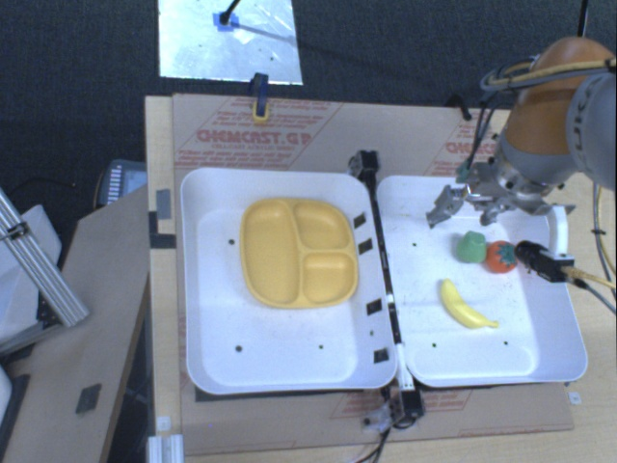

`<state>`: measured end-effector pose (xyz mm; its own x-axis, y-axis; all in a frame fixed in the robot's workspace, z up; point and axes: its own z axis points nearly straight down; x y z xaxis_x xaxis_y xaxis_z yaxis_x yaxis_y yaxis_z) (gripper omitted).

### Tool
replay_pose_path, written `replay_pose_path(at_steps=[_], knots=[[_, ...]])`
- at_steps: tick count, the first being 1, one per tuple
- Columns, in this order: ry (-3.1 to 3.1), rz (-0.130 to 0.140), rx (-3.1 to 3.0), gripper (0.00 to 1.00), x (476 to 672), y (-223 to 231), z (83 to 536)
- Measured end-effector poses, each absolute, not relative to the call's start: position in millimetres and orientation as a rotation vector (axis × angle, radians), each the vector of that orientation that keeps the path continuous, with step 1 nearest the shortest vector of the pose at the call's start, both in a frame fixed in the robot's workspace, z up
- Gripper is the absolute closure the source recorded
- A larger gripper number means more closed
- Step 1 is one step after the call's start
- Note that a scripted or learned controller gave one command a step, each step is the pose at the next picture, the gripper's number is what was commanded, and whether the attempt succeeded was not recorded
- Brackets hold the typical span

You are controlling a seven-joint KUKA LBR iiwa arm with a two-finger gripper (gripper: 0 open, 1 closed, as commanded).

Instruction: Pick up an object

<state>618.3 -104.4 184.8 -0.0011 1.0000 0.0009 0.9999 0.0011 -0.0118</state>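
While the gripper (467,205) hovers with fingers spread, holding nothing, above the right bin (482,360), the approach seems underway (the green object (471,247) lies just below), so descending onto it comes next.

red "CHEMCAST" lettering, cardboard sheet (289,123) under bins
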Motion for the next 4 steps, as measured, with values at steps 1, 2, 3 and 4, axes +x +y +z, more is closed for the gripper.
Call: replay_pose_path(at_steps=[1,2,3,4], knots=[[-2.226,-0.001,-2.219,0.0,621.3,-104,192],[-2.227,0.002,-2.213,0.0,628.5,-99,134],[-2.224,0.001,-2.218,0.0,628.6,-98,83],[-2.228,-0.004,-2.22,1.0,630.2,-99,96]])
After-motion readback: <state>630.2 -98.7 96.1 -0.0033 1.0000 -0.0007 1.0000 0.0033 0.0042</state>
